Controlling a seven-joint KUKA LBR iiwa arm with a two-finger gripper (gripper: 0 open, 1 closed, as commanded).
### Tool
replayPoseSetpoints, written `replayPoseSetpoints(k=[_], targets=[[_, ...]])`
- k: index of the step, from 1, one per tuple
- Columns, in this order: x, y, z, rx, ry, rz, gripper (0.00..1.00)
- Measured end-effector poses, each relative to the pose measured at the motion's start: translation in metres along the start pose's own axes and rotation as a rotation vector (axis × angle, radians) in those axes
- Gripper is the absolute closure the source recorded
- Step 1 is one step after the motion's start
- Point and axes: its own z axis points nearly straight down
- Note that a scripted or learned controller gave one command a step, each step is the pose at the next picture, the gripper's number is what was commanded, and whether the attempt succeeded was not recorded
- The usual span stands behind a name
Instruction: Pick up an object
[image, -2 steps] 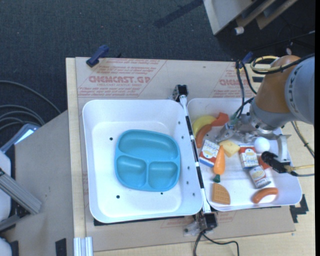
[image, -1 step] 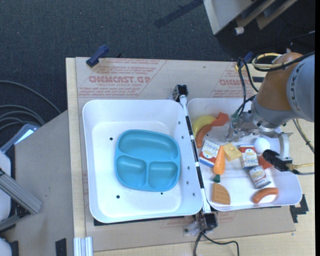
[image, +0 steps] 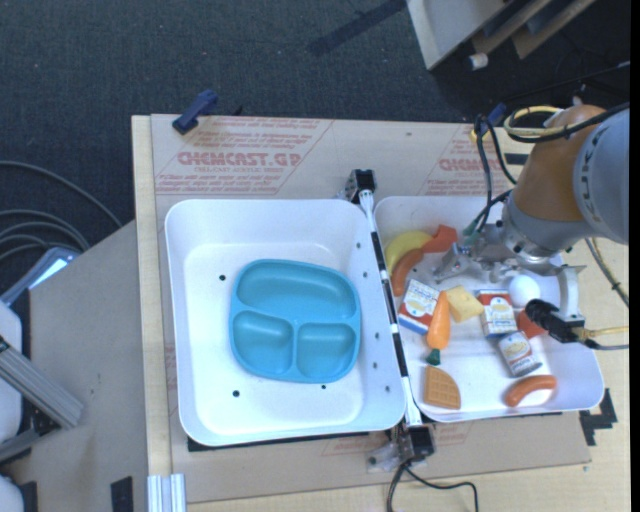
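We see the gripper (image: 470, 258) low in the right bin (image: 590, 385) over crowded toy food: a banana (image: 408, 243), orange carrot (image: 438, 320), cheese wedge (image: 462, 303), waffle (image: 441, 388), sausage (image: 528, 390) and small cartons (image: 499, 318). Its finger state we cannot tell. A blue divided plate (image: 295, 320) lies in the left bin (image: 190, 250).

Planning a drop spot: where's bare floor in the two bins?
Left bin: bare white all round the blue tray, widest along its left wall. Right bin: crowded with toy food under the tool.
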Motion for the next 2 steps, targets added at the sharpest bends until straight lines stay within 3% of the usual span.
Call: replayPoseSetpoints(k=[1, 2], targets=[[0.003, 0.058, 0.012, 0.034, 0.004, 0.006, 0.00], [0.010, 0.029, 0.010, 0.002, 0.000, 0.000, 0.00]])
